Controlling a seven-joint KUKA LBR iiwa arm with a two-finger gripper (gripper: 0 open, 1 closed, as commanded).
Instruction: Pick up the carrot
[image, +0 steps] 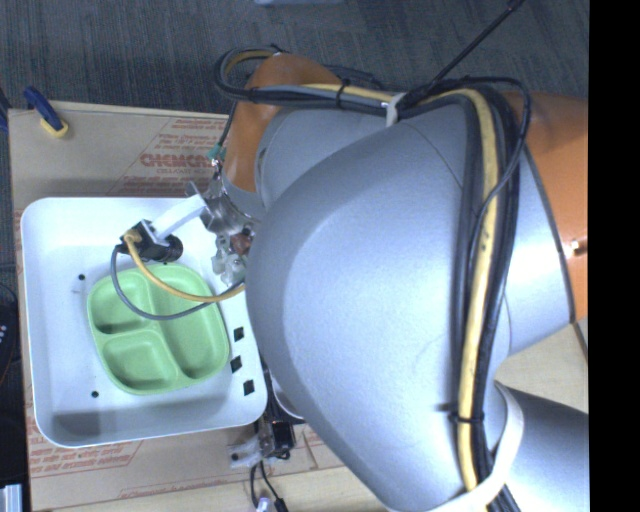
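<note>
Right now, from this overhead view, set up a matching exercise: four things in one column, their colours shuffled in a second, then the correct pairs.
Things:
1. divided plate
2. bin
3. clip at the bench's far left corner
4. arm housing

Colours:
A. blue and yellow
B. grey
C. light green
D. white

Pairs: 1-C, 2-D, 3-A, 4-B

The grey arm (400, 300) bulks over the right half, covering the right bin. In the left white bin (50, 300) a green divided tray (155, 335) takes the middle — looping cables (160, 285) cross it, leaving bare floor along the left and bottom edges.
</note>
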